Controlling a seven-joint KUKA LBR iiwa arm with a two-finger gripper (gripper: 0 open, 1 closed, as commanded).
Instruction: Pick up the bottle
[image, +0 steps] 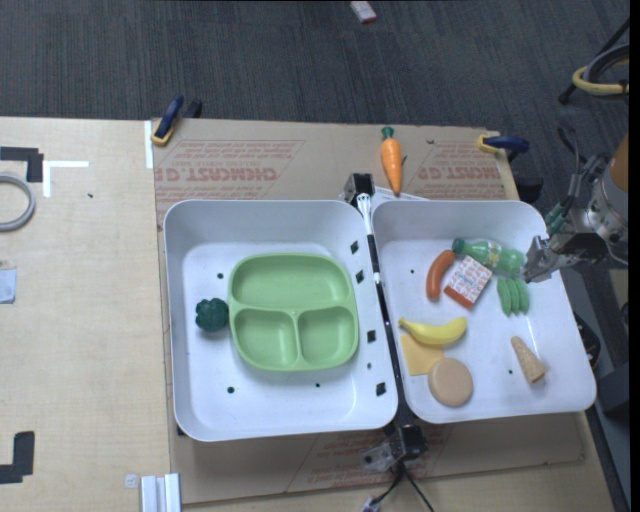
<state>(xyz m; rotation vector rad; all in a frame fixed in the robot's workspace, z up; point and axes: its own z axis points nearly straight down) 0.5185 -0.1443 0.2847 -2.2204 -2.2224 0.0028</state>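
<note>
The bottle (489, 253) is small and green with a clear neck. It lies on its side near the back of the right bin (560, 400), beside a red carton (468, 281). My gripper (540, 262) comes in from the right edge and hangs just to the right of the bottle's green end, over the bin's right rim. Nothing shows in its grasp.
The right bin also holds a red sausage (438, 273), green beans (513, 295), a banana (434, 330), a cheese slice (415, 354), a round cookie (450, 382) and a cone (528, 360). In the left bin are a green divided plate (295, 311) and broccoli (211, 315). A carrot (390, 160) lies behind the bins.
</note>
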